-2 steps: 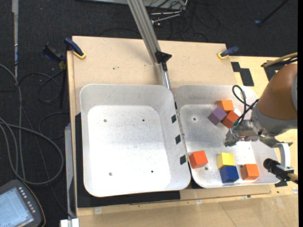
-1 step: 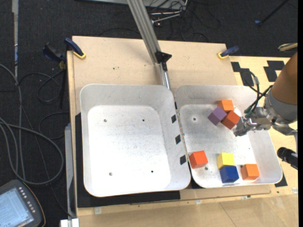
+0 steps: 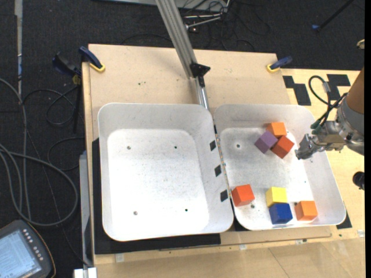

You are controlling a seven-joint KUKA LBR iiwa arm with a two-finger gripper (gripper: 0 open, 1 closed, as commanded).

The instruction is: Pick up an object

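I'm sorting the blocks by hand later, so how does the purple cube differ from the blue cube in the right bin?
The purple cube is pale violet; the blue cube is deep blue. The purple cube sits toward the bin's far side, touching the orange and red-orange cubes, close to the end effector; the blue cube lies at the near rim, against the yellow cube. Both look similar in size.

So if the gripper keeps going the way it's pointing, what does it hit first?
Probably the red cube: the gripper points left toward it, just beside it. Height is unclear from this view, so it might pass over.
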